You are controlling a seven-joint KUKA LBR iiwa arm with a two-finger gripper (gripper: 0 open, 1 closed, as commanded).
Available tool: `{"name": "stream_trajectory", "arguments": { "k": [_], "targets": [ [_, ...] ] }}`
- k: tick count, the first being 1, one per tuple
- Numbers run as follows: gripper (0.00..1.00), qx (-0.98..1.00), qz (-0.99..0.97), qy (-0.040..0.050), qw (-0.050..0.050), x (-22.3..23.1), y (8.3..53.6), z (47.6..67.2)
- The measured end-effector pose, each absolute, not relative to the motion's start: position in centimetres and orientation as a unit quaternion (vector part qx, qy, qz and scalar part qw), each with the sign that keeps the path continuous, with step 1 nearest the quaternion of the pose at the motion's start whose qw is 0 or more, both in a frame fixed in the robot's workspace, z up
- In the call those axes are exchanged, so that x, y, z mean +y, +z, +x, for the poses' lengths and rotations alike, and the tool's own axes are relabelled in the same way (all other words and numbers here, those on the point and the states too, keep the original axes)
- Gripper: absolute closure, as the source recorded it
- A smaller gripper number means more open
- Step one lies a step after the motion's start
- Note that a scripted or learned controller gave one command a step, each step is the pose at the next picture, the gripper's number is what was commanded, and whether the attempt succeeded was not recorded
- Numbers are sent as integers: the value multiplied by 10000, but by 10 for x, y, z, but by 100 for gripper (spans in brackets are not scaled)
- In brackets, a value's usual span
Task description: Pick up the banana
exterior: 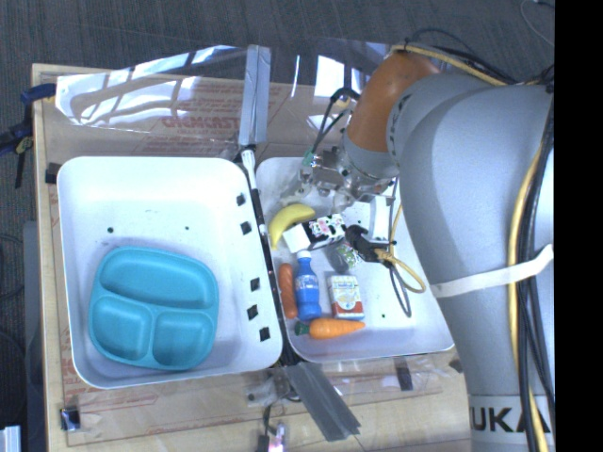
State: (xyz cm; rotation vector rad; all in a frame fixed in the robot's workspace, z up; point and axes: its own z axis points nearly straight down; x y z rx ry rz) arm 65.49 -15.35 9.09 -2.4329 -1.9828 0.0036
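The yellow banana (pixel 289 218) lies curved in the upper left part of the right bin (pixel 415 332), close to the divider between the bins. My gripper (pixel 327 179) hangs just above and to the right of it, near the bin's back wall, under the orange band of the arm. Nothing from the bin shows in the gripper. A white item (pixel 297 238) partly covers the banana's lower end.
Packed below the banana in the right bin are a black-and-white item (pixel 328 228), a blue bottle (pixel 307 290), a red-and-white carton (pixel 345 295), an orange stick (pixel 286 290) and a carrot (pixel 335 329). A blue divided plate (pixel 155 304) lies in the left bin (pixel 141 186).
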Motion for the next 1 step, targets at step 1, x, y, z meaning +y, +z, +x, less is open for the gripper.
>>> {"name": "stream_trajectory", "arguments": {
  "k": [1],
  "targets": [
    [0,-6617,-7498,15,-30,-114,94,625]
  ]
}}
